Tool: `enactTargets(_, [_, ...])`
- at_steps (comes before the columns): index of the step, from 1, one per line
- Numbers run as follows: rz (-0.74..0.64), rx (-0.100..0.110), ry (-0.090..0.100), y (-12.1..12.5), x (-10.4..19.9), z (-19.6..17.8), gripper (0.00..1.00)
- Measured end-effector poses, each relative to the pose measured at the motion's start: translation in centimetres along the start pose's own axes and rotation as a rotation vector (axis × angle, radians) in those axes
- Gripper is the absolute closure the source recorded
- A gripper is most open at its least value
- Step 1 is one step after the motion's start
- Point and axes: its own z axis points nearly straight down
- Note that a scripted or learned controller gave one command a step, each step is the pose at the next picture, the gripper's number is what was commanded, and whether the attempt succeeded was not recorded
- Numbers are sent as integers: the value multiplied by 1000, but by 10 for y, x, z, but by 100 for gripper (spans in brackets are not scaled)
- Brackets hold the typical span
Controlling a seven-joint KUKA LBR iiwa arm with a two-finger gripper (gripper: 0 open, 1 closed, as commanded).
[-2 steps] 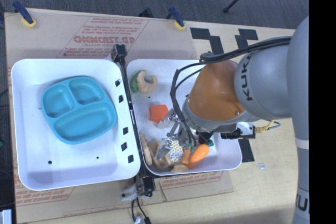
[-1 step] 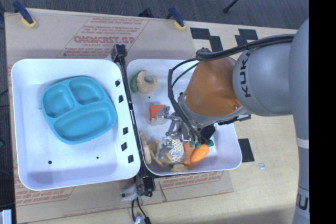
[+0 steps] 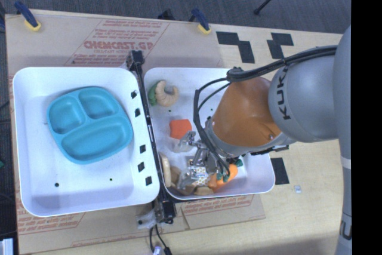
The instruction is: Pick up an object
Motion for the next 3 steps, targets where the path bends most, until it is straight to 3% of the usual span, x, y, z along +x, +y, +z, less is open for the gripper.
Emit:
enactTargets(1, [1, 0, 0, 0, 0, 0, 0])
enactTargets(2, [-207, -4, 10, 1, -14, 1, 0])
enactTargets(3, [-207, -4, 10, 1, -14, 1, 0])
